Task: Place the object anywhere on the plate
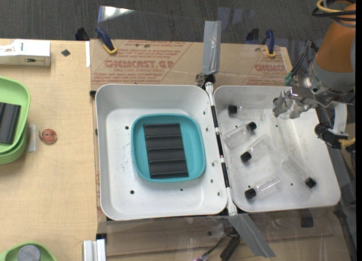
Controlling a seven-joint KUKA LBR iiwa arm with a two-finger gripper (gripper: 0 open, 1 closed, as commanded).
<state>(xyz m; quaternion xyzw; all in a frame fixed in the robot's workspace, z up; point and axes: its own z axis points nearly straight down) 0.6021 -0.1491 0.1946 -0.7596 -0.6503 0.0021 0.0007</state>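
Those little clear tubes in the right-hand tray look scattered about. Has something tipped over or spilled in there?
Nothing looks spilled. The clear vials with black caps lie on their sides at mixed angles in the right bin, loose rather than knocked over. The teal plate sits squarely in the left bin, and the tool hangs above the vials.

Well left of the metal-looking gripper (287, 109), the teal plate (168, 147) looks like smooth plastic with a matt black ribbed insert (165, 151). Both white bins (110, 141) seem glossy plastic. Below the gripper lie clear, shiny vials (261, 188) with black caps. Behind is brown printed cardboard (150, 62); the bench (45, 198) is pale wood.
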